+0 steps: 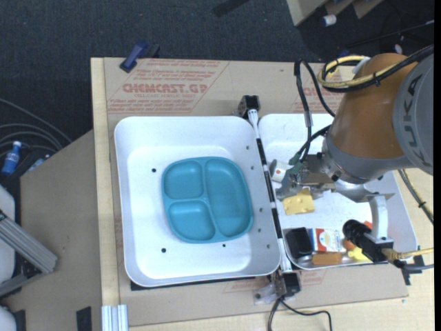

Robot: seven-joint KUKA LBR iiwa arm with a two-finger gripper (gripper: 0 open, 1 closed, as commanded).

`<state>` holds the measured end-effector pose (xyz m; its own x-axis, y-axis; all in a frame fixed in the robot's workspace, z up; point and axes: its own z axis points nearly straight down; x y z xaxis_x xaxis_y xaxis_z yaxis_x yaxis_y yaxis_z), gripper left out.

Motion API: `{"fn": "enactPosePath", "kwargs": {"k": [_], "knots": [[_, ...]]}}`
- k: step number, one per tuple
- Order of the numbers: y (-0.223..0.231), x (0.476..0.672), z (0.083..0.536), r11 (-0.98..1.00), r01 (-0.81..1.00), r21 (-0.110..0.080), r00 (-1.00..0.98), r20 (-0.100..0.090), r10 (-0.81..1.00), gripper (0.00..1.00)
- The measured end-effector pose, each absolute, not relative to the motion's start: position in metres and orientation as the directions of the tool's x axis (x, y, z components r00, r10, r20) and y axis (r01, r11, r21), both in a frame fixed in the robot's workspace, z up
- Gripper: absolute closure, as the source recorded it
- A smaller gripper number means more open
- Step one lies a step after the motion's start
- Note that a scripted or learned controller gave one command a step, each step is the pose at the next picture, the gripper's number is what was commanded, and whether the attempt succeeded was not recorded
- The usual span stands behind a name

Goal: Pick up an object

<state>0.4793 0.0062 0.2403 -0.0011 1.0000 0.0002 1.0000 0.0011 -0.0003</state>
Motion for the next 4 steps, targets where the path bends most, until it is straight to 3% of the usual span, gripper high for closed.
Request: {"fn": "enactPosePath", "kwargs": {"k": [1,2,3,4], "knots": [[0.058,0.486,0.24,0.001,1.0,0.0,-0.001,0.0,1.0,1.0],[0.052,0.552,0.243,0.001,1.0,0.001,-0.001,0.0,1.0,1.0],[0.147,0.54,0.231,0.002,1.0,-0.003,-0.002,0.001,1.0,1.0],[0.119,0.597,0.24,0.0,1.0,0.001,0.0,-0.001,1.0,1.0]]}}
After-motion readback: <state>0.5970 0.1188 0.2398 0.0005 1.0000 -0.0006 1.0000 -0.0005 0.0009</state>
